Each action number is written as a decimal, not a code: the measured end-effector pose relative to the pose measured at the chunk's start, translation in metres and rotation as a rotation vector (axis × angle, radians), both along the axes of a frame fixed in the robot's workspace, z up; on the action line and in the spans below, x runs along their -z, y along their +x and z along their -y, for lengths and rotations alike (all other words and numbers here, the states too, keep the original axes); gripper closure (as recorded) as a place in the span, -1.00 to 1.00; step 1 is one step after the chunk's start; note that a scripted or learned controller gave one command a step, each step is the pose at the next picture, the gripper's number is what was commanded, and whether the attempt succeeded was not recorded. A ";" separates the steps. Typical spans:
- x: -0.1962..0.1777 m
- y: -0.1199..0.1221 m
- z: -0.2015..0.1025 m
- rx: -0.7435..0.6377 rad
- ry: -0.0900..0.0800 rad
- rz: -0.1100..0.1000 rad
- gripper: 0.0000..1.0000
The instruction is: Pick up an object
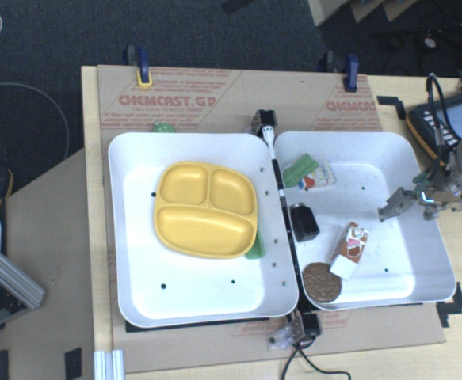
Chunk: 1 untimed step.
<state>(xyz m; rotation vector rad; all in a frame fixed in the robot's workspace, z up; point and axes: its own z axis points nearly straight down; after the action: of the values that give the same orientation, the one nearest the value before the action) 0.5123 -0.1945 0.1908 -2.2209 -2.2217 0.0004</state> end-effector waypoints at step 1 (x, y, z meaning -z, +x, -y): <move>-0.224 -0.033 -0.022 -0.003 -0.005 0.017 -1.00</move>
<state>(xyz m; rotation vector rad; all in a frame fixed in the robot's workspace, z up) 0.4797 -0.1720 0.4146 -2.2285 -2.2362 -0.0129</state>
